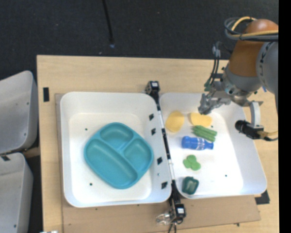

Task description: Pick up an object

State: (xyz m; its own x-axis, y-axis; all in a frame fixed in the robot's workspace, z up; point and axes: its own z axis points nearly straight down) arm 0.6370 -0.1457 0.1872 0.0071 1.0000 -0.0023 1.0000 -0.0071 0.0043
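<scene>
Grey arm with orange band [247, 57]: reaches in from the right, wrist angled down.
Gripper [205, 109]: low over right white bin [242, 169], just above yellow wedge-shaped piece [200, 119]; grip state unclear.

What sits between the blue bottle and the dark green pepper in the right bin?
In the camera view, a small light-green piece lies between the blue bottle and the dark green pepper, apart from both.

Two white bins [68, 144] sat on the bench. One teal divided plate [118, 154] lay far from the gripper [206, 107]. Nearer it were six small items — two yellow pieces [174, 121], one green bean bundle [204, 132], one blue bottle [197, 143], one light green piece [191, 163], one dark green pepper [189, 184].
</scene>
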